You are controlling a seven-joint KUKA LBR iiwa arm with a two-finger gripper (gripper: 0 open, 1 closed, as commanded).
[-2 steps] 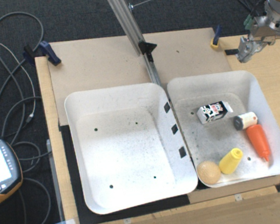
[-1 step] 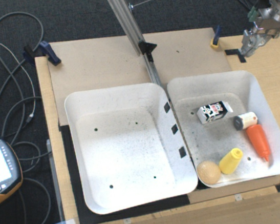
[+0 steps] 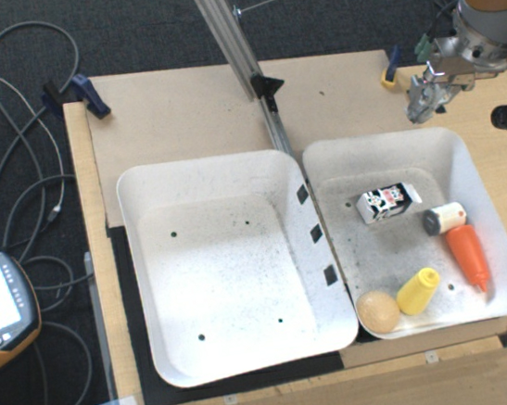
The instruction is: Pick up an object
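The claw (image 3: 426,105) hangs over the tabletop (image 3: 185,113) just beyond the right bin's (image 3: 489,211) far rim; whether it's open or closed, I cannot tell. Down in that bin, well apart from it: a small black-and-white carton (image 3: 388,201), an orange bottle (image 3: 463,247) with a white cap, a yellow bottle (image 3: 418,292), and a tan ball (image 3: 378,311).
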